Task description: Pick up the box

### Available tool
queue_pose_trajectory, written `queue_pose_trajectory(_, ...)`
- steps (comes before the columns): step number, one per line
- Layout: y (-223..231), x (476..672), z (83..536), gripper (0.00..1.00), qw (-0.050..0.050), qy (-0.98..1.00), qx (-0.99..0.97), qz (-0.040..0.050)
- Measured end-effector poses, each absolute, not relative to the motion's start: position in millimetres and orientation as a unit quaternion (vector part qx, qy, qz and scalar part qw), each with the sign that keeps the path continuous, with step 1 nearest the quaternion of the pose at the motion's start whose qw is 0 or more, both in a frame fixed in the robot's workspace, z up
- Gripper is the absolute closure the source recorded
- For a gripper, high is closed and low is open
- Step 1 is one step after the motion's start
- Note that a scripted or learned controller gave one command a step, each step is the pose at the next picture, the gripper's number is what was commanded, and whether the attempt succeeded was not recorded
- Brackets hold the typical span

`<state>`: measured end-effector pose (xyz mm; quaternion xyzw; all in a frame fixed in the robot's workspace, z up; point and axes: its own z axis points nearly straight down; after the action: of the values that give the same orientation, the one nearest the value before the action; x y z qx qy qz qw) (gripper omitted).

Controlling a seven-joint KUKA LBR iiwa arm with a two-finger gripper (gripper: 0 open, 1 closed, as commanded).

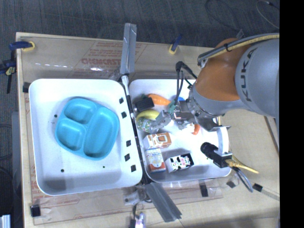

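1. Hand (167, 118) low in right bin (209, 172), near yellow-green fruit (147, 120); whether it is apart or together, cannot tell.
2. Box (158, 140) lies just below hand, left-centre of bin; second carton (155, 159) and cow-print pack (179, 162) nearby.
3. Step: approach, no grasp evident.
4. Next: shift over box, descend, close.

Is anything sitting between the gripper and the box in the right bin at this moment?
Nothing visible lies directly between them. The gripper is over the yellow-green object near the divider, and the box lies just below it toward the bin's front. A second carton and a black-and-white carton crowd the box's front side.
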<state>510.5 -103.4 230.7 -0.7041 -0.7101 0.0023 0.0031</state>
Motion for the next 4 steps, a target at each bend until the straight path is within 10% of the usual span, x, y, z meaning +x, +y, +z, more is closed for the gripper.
queue_pose_trajectory(1, -106.5, 487.4, 108.3, 0.00, -0.003, -0.608, -0.794, 0.0024)
queue_pose_trajectory(2, -107.7, 483.1, 98.7, 0.00, -0.018, -0.680, -0.733, -0.0021)
queue_pose_trajectory(3, -102.7, 481.6, 103.9, 1.00, -0.010, -0.685, -0.729, -0.0001)
queue_pose_trajectory(4, -108.3, 481.3, 105.1, 0.00, -0.014, -0.682, -0.731, 0.0020)
